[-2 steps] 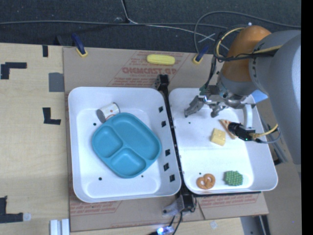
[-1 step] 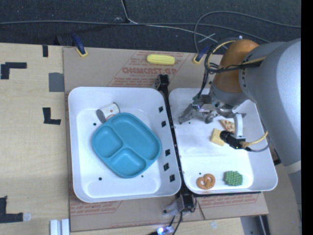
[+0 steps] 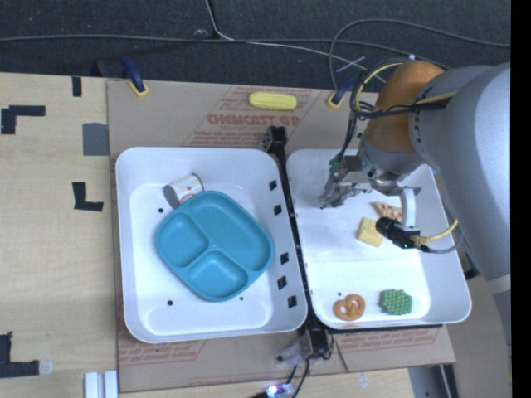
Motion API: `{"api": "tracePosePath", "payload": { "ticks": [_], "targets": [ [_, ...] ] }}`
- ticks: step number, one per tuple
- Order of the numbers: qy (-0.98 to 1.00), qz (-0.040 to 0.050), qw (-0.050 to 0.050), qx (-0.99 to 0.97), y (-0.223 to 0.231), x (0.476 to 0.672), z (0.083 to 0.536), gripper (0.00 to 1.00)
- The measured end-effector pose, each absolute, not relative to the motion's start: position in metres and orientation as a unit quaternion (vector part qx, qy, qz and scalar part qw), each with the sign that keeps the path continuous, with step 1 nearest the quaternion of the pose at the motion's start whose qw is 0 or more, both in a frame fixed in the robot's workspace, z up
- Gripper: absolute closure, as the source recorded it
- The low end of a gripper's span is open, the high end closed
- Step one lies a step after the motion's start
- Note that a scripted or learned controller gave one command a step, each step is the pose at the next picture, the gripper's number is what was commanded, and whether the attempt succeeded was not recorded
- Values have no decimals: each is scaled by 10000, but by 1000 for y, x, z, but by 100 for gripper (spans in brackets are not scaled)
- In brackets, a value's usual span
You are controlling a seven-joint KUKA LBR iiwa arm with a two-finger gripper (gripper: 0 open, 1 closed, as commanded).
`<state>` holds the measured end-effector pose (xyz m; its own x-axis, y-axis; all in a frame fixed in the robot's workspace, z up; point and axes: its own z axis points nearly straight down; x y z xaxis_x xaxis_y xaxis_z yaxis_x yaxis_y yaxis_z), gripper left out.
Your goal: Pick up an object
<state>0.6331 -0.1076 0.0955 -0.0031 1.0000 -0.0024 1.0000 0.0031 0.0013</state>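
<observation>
Okay, your gripper (image 3: 336,191) is over the far left part of the right bin (image 3: 448,301); can't tell its state from this angle. Pickable items in that bin: yellow block (image 3: 370,232) just right of it, pretzel (image 3: 349,308) and green object (image 3: 396,302) at the near edge. Left bin (image 3: 133,222) has a blue divided plate (image 3: 214,245) and a small cup (image 3: 182,190) at the plate's far left edge.

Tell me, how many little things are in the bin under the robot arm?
4 that I can see: a yellow block mid-bin, a pretzel and a green piece near the front, an orange bit by the arm. The arm may hide more.
</observation>
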Motion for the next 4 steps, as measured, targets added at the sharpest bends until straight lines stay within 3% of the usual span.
{"api": "tracePosePath", "payload": {
  "ticks": [1,3,4],
  "targets": [
    [7076,14,20,7066,-110,634,159,100],
    [7076,8,9,7066,-113,639,233,100],
    [7084,-10,-15,7058,-69,615,223,100]
  ]
}}
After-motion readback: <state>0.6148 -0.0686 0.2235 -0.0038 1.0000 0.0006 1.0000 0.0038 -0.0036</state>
